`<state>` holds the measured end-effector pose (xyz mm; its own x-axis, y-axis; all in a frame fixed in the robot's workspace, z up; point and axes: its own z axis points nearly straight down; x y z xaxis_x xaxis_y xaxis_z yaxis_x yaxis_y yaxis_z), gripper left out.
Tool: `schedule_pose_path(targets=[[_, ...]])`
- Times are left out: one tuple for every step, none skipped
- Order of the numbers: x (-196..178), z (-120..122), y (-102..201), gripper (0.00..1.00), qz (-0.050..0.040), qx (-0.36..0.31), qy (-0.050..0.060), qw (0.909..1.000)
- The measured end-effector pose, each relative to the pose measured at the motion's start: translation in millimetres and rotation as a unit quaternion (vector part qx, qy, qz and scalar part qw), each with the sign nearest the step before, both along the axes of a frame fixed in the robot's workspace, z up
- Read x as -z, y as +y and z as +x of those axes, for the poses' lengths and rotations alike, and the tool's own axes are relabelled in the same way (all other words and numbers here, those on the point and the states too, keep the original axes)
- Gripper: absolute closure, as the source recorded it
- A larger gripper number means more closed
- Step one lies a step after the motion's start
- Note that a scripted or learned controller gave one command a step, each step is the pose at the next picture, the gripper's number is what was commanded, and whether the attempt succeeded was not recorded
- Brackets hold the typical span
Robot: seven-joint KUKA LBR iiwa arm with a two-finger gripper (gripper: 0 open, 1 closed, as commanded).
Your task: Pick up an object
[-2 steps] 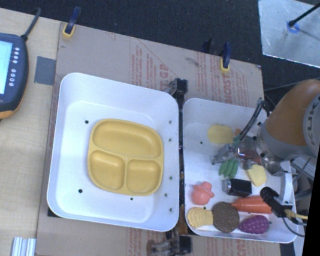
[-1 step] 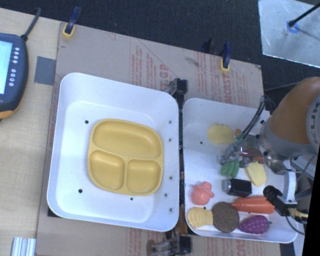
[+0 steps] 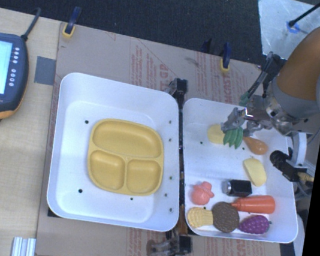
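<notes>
Arm: grey KUKA arm with orange band (image 3: 310, 55), reaching in from the right, wrist over the far end of the right bin.
Gripper: two-finger gripper (image 3: 235, 126), low over the far part of the shallow white right-hand bin (image 3: 287, 237); open or closed cannot be told, since the tips merge with the green item beneath.
At the tips: small green leafy plastic toy vegetable (image 3: 233, 136), directly under and seemingly touching the gripper; held or not, cannot be told.
Just left of the tips: pale yellow rounded toy piece (image 3: 215, 133), touching the green one.
Just right of the tips: orange-brown oval toy food (image 3: 255, 146).
Nearer the camera from the gripper: pale yellow wedge-like toy (image 3: 255, 170), black rectangular block (image 3: 239, 187), orange plastic carrot (image 3: 255, 203), pink toy figure (image 3: 201, 193), brown round cookie (image 3: 225, 217), tan waffle-like biscuit (image 3: 198, 218), purple grape bunch (image 3: 254, 223).
Well left of the gripper: second shallow white bin (image 3: 67, 139) with a yellow three-compartment plastic plate (image 3: 126, 156).
Step in hand: judged as the descent or grasp on the green vegetable, lift not yet done.
Next move: likely a firm close on the green piece alone, then a straight lift clear of both neighbours.
Risk: crowded neighbours could be nudged or pinched along.
</notes>
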<state>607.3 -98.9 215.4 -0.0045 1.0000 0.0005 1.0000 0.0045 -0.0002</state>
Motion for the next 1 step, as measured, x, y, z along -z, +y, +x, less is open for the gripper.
schedule_pose_path(targets=[[-26.1,-6.4,59.2,1.0,0.0002,0.0,0.001,1.0]])
